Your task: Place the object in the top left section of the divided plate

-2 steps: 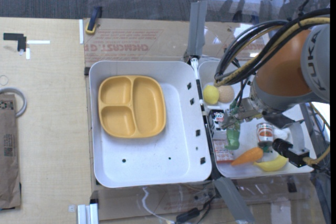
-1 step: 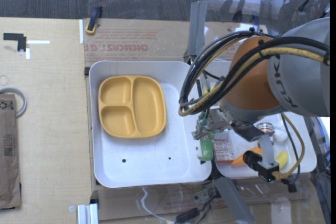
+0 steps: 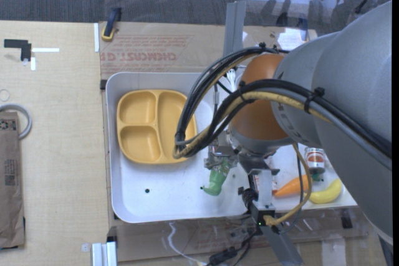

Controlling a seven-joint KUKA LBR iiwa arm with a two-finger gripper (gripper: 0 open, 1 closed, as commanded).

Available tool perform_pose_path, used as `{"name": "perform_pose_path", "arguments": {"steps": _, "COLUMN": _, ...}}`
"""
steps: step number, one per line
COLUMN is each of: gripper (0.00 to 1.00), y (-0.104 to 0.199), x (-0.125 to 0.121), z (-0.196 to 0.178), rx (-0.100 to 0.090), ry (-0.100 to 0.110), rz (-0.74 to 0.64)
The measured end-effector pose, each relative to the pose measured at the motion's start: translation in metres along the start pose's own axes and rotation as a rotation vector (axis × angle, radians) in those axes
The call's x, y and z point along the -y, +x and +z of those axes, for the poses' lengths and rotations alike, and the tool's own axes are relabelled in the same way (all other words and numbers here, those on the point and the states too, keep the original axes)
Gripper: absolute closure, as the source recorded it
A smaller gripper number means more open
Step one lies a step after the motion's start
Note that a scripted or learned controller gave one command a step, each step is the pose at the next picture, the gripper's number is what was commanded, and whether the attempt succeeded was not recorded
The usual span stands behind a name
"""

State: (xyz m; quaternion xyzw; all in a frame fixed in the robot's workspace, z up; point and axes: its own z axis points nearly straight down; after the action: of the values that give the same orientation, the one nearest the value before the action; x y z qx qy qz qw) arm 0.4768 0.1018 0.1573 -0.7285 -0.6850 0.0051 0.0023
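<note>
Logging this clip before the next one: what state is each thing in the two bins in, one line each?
divided plate: flat in the left bin, visible sections bare, right edge behind cables.
green object: in the left bin right of the plate, directly under the gripper; whether it is gripped can't be told.
carrot: lying in the right bin.
banana: lying beside the carrot.
small jar: upright, above them.

A flat brown cardboard sheet (image 3: 163,48) lying behind the left white shallow bin (image 3: 128,190) carries red printed lettering, seen upside down and mirrored; it appears to read "CHEMCYL", with a further line too faint to make out. Small print on the brown paper bag (image 3: 11,177) left of that bin is illegible.
</note>
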Motion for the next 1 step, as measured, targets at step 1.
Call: {"name": "perform_pose_path", "arguments": {"steps": 1, "gripper": 1.00, "y": -0.0262, "x": -0.0141, "z": -0.0303, "rx": 0.001, "ry": -0.004, "rz": -0.198}}
